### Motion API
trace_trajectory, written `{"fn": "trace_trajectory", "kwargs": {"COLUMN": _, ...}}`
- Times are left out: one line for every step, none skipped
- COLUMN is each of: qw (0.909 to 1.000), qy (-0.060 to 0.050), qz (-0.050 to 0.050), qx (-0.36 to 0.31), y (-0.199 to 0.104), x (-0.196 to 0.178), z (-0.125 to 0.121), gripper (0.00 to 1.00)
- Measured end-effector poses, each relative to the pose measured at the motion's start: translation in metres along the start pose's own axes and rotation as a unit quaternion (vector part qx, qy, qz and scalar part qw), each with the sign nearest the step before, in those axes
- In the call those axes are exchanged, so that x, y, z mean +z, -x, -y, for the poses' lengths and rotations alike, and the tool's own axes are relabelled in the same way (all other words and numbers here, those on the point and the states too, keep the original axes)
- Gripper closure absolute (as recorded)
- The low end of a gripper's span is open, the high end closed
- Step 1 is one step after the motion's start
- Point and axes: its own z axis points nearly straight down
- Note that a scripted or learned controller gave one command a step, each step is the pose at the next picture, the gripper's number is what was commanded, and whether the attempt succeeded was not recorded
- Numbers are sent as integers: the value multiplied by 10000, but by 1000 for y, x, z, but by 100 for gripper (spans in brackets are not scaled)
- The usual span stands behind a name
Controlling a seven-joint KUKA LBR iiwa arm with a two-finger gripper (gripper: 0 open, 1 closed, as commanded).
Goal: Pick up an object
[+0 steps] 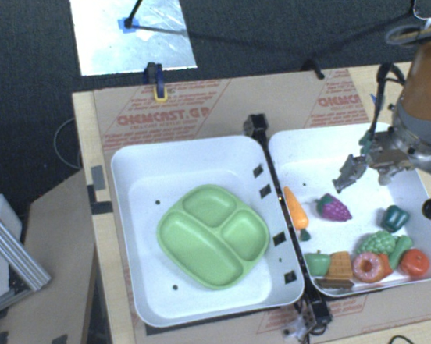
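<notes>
**Hand hovering over the toy food bin**

Hand (355, 170) is hanging above the right bin (308, 155), its dark fingers spread apart and gripping nothing. Just below and to its left, purple plastic grapes (334, 207) are lying on the white floor, the nearest thing to pick up. An orange carrot (295, 209) is resting against the divider. A dark green pepper (393, 218) is sitting toward the right wall. Along the near edge, a pink doughnut (368, 267), a red tomato (415, 261), leafy green broccoli (382, 244) and a tan bread slice (339, 266) are crowding together, touching.

To do this step well, I judge the hand should be dropping straight over the grapes, which are standing apart from the clutter, and closing across their bumpy, rounded body. The left bin (135, 186) is holding a smooth pale green divided plate (213, 237).
</notes>
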Motion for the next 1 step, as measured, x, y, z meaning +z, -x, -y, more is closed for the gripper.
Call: {"fn": "trace_trajectory", "kwargs": {"qw": 10000, "qy": 49, "qz": 5, "qx": -9, "y": 0, "x": -5, "z": -2, "gripper": 0}}
